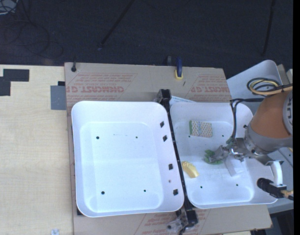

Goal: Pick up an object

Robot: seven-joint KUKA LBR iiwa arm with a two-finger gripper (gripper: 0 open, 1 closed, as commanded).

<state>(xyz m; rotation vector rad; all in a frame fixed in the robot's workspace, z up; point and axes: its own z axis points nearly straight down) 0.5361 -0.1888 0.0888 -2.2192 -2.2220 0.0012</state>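
In the right bin (223,192) lie three things: a small patterned green-and-pink packet (200,129) near the back, a green object (212,156) in the middle, and a yellow object (190,169) by the divider. My gripper (223,153) reaches in from the right, low over the bin floor, right beside the green object and touching or nearly touching it. The orange-banded wrist (269,121) sits above the bin's right edge.
The left bin (86,195) stands beside the right one, split by a black clamp rail (172,151). Both rest on a cardboard sheet (120,82). Yellow and black cables (262,85) lie at the right, beyond the bins.
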